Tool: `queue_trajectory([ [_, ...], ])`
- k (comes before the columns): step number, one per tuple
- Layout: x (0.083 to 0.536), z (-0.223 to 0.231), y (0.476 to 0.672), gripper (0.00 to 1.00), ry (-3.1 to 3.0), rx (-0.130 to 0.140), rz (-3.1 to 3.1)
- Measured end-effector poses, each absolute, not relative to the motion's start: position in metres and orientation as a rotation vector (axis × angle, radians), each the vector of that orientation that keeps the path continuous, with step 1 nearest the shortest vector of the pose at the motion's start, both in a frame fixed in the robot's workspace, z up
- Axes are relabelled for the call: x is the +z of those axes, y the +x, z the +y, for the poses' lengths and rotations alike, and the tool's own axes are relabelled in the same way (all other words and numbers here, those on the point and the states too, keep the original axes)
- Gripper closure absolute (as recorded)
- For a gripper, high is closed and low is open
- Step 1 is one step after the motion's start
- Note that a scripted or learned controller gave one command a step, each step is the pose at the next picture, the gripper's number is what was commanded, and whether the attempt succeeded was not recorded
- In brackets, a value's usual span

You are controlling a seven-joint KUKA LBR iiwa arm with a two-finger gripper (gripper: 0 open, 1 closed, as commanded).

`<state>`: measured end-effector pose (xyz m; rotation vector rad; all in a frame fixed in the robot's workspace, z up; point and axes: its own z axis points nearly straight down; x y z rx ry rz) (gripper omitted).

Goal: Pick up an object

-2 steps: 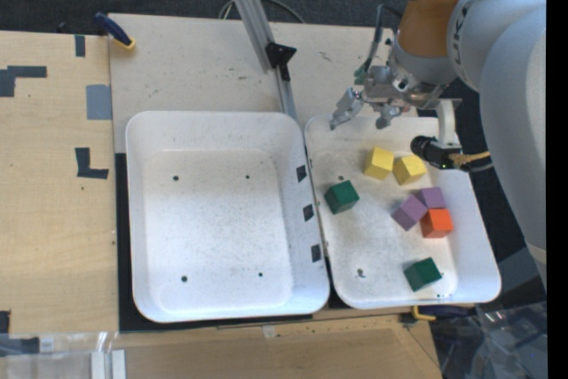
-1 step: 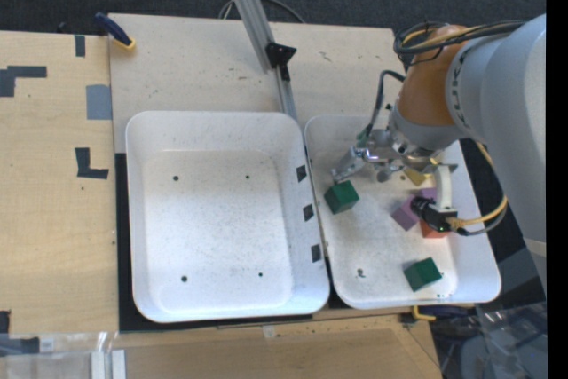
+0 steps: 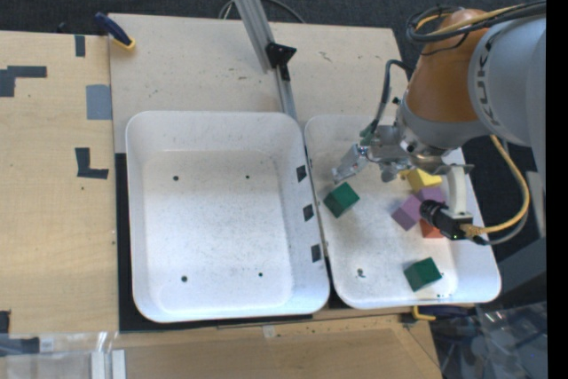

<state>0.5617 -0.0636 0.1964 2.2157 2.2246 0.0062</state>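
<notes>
In the right bin [image 3: 351,133] lie several small blocks: a dark green cube [image 3: 341,199] near its left wall, a purple block [image 3: 407,212], a yellow block [image 3: 419,179], a red block [image 3: 432,230] and a second green block [image 3: 422,272] near the front. My gripper [image 3: 366,168] hangs over the bin's upper middle, just above and to the right of the dark green cube. Its fingers [image 3: 346,164] stand spread and open with nothing between them. The arm's wrist hides part of the yellow block.
The left bin [image 3: 142,191] adjoins the right one, with black clips along the shared wall. A slanted metal pole [image 3: 253,9] rises behind the bins. A cable [image 3: 497,231] loops by the right bin's right rim.
</notes>
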Motion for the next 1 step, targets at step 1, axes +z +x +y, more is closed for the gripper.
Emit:
queue_trajectory([
  [1, 0.1916, -0.0560, 0.5595, 0.00, 2.220, -0.002, 2.226],
])
